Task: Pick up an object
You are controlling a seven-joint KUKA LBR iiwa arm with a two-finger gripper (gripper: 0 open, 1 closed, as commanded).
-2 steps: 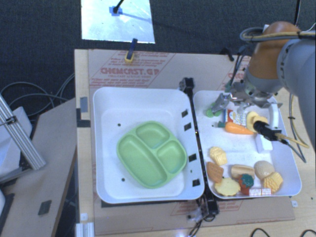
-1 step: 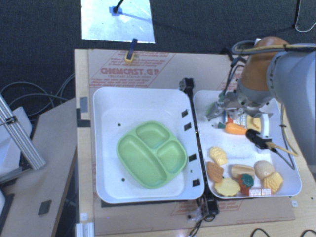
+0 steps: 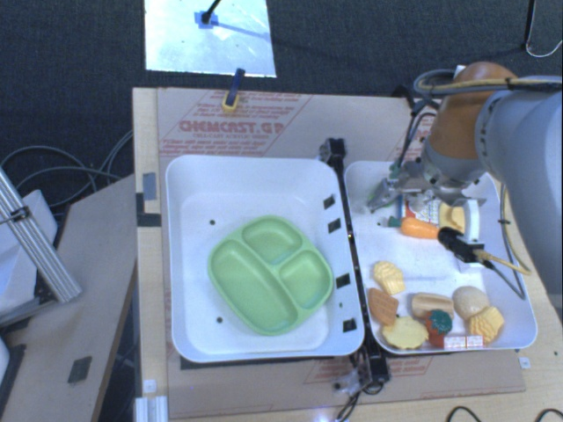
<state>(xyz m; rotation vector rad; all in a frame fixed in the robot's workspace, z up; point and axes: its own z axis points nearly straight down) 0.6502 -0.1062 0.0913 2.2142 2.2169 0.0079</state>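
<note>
Hiding much of the right bin (image 3: 528,328), the arm leaves the pincer (image 3: 406,202) state impossible to tell.

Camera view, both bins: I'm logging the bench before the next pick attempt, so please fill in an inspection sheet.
Surface: bench bearing left bin and right bin.
Job's things: toy foods in the right bin, including orange carrot, corn, bread roll.
Clutter: green divided plate in the left bin.
Grippers: gripper low over the right bin's far end, beside the carrot.
Cables: black cables left of the bench.
Surroundings: dark floor, metal sheet.
</note>
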